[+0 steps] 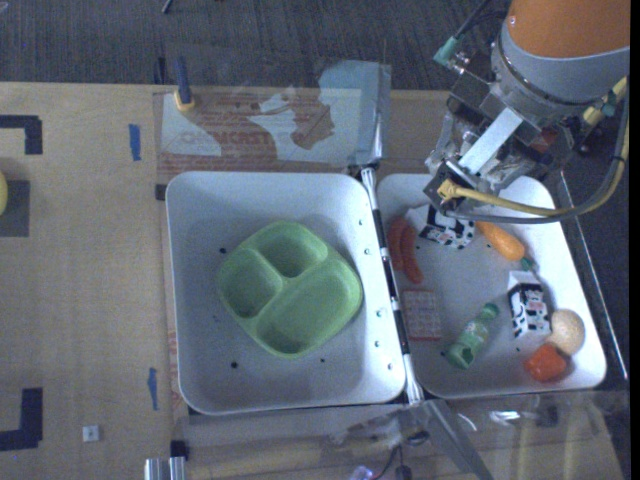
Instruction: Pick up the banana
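One arm is hovering over the right bin's upper left.
Its end effector's grip cannot be told. It should be checking whether the adjoining yellow curve is the banana, and avoiding the carrot.

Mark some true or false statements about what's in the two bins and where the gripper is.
1. The green plate lies in the bin on the view's left. True.
2. The green bottle lies on the plate. False: it lies in the bin on the view's right.
3. The carrot is in the right-hand bin. True.
4. The plate has a single well. False: it is divided into three compartments.
5. The gripper is over the plate. False: it is over the right-hand bin's far end.
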`<state>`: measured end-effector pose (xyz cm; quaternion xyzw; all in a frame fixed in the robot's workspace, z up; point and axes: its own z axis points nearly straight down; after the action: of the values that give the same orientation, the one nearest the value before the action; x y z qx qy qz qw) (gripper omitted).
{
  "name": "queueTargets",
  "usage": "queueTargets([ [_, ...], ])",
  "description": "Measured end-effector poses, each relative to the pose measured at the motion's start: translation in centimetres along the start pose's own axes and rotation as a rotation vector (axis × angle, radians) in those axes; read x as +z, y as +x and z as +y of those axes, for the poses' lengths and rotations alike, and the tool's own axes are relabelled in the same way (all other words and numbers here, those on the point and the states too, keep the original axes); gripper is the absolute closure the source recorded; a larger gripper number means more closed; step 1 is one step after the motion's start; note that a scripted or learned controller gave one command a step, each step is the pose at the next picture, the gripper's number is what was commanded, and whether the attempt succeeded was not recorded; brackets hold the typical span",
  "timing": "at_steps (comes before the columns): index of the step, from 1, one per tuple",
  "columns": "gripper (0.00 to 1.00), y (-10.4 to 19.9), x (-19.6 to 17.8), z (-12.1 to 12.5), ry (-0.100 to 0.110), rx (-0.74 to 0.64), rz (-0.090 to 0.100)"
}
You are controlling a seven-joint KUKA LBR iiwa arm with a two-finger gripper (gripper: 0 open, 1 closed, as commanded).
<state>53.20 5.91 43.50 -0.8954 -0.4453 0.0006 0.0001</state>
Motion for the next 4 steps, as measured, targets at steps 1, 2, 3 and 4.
queueTargets([
  [1, 1.0, 2.8, 15.5, 1.7, 0.002, -0.024, -0.001],
  [2, 1.0, 7.8, 14.4, -7.0, 0.003, -0.489, -0.001],
  [3, 1.0, 15.1, 3.5, -1.6, -0.003, -0.712, 0.001],
  [4, 1.0, 20.1, -0.1, 1.6, -0.004, -0.884, 0.001],
])
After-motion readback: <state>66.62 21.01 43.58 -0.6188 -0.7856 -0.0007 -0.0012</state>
